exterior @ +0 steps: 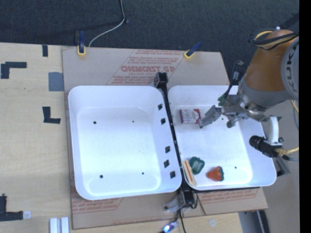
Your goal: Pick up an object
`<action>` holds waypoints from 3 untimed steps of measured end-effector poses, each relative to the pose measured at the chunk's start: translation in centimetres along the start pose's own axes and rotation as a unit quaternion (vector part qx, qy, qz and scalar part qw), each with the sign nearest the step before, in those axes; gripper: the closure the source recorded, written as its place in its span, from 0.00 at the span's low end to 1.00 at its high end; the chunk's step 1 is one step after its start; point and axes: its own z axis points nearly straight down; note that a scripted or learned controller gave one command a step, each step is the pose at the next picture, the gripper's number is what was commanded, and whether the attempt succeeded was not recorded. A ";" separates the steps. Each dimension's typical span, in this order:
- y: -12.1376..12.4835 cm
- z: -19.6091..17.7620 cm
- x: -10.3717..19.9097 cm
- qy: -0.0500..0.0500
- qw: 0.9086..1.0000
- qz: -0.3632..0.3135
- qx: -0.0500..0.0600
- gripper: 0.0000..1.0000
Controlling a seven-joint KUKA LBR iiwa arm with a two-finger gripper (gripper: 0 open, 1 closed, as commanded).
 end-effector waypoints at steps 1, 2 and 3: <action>-7.1 -4.5 -11.9 -0.003 1.000 0.006 -0.004 0.00; -6.8 -21.6 -11.2 -0.005 1.000 -0.001 -0.013 0.00; -6.8 -21.5 -11.1 -0.002 1.000 -0.001 -0.005 1.00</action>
